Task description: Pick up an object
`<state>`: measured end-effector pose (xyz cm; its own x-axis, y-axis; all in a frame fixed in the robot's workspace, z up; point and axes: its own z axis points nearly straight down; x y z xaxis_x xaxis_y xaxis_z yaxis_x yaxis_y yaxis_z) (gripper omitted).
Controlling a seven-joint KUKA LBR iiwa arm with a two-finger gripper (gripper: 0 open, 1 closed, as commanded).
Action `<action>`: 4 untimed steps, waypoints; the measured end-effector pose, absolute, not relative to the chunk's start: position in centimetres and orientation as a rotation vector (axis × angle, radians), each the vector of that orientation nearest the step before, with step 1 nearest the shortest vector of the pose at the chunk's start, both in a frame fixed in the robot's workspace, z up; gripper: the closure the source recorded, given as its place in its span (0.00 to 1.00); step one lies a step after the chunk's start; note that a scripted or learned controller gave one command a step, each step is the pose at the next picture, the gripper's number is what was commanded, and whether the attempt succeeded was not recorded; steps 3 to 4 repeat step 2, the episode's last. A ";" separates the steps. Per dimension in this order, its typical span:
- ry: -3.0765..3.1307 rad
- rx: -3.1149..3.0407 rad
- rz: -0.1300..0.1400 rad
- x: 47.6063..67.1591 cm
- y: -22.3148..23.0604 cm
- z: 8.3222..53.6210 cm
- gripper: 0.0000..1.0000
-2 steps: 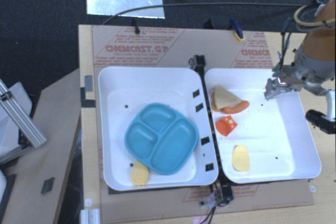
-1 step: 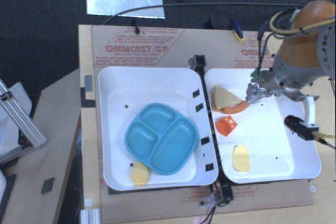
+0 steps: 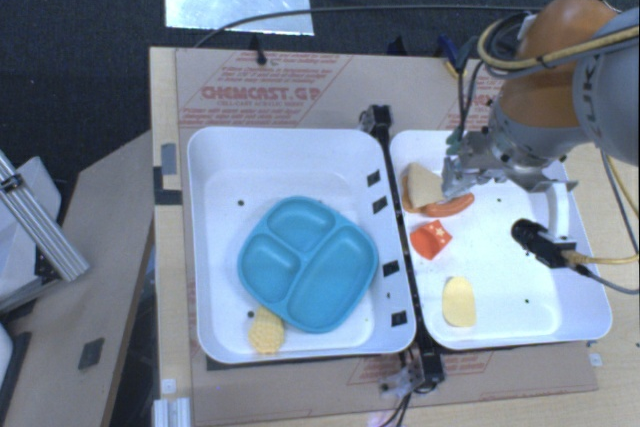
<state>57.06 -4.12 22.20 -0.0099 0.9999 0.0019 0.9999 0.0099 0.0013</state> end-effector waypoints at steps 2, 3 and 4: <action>-2.232 -2.207 -0.001 54.7 6.8 20.8 1.00; -2.232 -2.207 -0.001 54.7 6.8 20.8 1.00; -2.232 -2.207 -0.001 54.7 6.8 20.8 1.00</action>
